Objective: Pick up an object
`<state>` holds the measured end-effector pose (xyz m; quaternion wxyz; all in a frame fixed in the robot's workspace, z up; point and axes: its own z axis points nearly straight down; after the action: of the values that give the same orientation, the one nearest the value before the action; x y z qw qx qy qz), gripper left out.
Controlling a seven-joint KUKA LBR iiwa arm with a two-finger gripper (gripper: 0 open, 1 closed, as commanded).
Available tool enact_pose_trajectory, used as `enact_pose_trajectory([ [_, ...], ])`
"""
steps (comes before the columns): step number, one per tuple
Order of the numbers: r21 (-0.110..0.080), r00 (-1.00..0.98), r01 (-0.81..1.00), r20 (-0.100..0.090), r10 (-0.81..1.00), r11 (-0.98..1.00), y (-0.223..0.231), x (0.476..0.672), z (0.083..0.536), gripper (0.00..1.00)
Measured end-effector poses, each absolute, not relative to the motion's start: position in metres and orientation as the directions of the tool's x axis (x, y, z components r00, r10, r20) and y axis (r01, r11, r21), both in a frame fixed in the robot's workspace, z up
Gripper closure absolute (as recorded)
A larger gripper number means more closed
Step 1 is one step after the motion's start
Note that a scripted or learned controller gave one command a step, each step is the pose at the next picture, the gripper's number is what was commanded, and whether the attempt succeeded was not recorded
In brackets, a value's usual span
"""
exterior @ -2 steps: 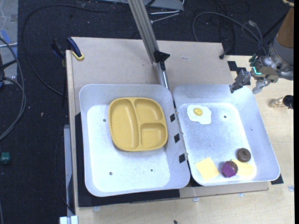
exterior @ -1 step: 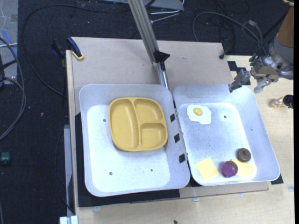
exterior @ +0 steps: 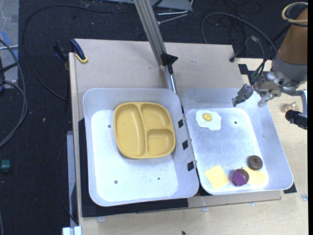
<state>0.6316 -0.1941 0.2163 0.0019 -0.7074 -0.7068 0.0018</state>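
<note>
In the right bin [exterior: 266, 131] lie a fried egg [exterior: 208, 120] near the back left, a yellow cheese slice [exterior: 216, 176] at the front, a purple piece [exterior: 239, 176] beside it, and a brown chocolate donut [exterior: 255, 162] resting by a second yellow slice [exterior: 259, 178]. My gripper [exterior: 254, 96] hovers over the bin's back right rim, well apart from every item. Its two fingers are spread with nothing between them. The grey arm with its orange band [exterior: 296, 38] reaches in from the right.
The left bin [exterior: 98, 146] holds a yellow divided plate [exterior: 145, 129]. A slanted metal pole [exterior: 152, 28] crosses the back and ends near the gap between the bins. Cables lie on the dark floor around the bench.
</note>
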Motion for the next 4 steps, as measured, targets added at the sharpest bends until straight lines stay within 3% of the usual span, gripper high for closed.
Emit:
enact_pose_trajectory([
  [2, -0.005, -0.003, 1.000, 0.001, 1.000, 0.003, -0.197, 0.641, 0.094, 0.00],
  [3, 0.004, -0.004, 1.000, -0.002, 1.000, 0.004, -0.197, 0.644, 0.109, 1.00],
  [4, 0.006, -0.002, 1.000, -0.002, 1.000, 0.002, -0.196, 0.646, 0.153, 1.00],
])
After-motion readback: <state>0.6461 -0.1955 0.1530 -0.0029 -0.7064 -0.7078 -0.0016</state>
